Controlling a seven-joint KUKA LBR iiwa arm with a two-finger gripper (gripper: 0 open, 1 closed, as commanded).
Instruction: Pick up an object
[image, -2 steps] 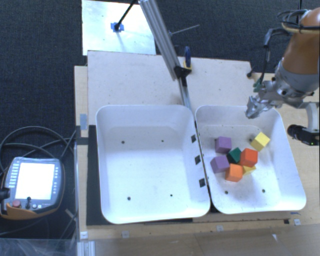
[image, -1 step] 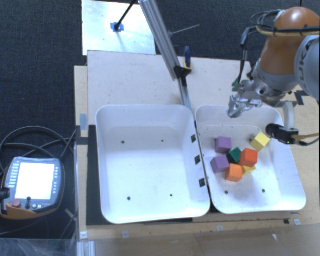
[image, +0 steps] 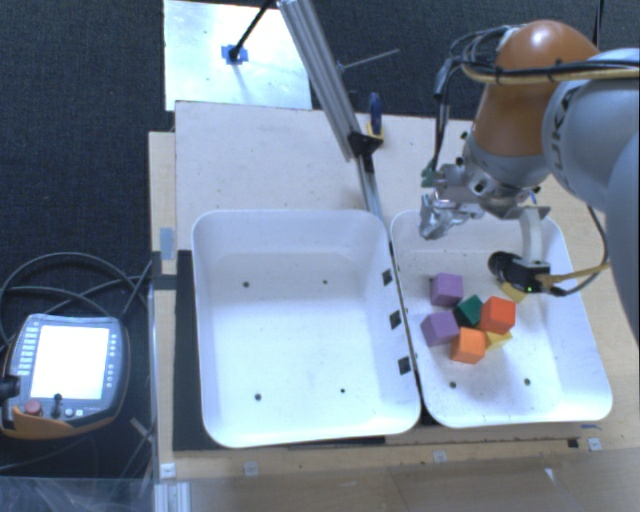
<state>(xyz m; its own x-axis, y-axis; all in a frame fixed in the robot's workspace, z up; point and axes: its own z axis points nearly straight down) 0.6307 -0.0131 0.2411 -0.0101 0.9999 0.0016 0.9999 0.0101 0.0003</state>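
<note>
Gripper (image: 437, 222) hangs over the right bin (image: 580, 400); its grasp I cannot tell.
Below it, apart, I see the blocks (image: 468, 318) clustered.

Even, fairly bright light falls from above. The left bin (image: 290, 320) glares near-white, washing out its surface detail. Shadows are soft and faint. A pale floor patch (image: 235, 55) at upper left looks overexposed. Focus is slightly soft throughout.

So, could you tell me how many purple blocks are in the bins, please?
2, both in the right bin: one purple block at the cluster's upper left, the other just below it, beside an orange block. More could be hidden underneath.
</note>
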